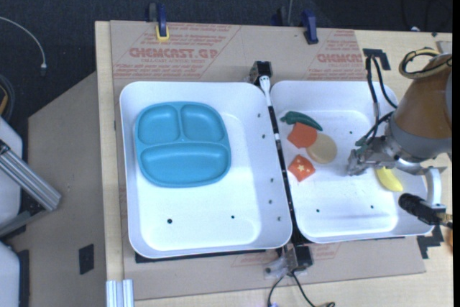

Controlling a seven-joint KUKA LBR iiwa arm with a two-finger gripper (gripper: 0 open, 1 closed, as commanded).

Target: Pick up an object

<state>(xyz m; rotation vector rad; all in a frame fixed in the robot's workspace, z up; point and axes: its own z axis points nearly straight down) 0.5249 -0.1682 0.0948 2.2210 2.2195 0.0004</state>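
smooth white bins (215, 241) | glossy blue divided plate (184, 143) | round tan disc (323, 149) | gripper (357, 165) finger state: cannot tell

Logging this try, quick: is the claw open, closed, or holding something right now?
Claw: cannot be told; it is low in the right bin, beside a yellow item.

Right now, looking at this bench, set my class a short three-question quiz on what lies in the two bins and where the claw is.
1. True or false: the blue divided plate lies in the left bin.
2. Which item lies nearest the claw? A) green piece B) yellow piece C) blue divided plate
3. Fill in: the tan disc touches the ____ block above-left of it.

Key: 1 true; 2 B; 3 orange-red (block).
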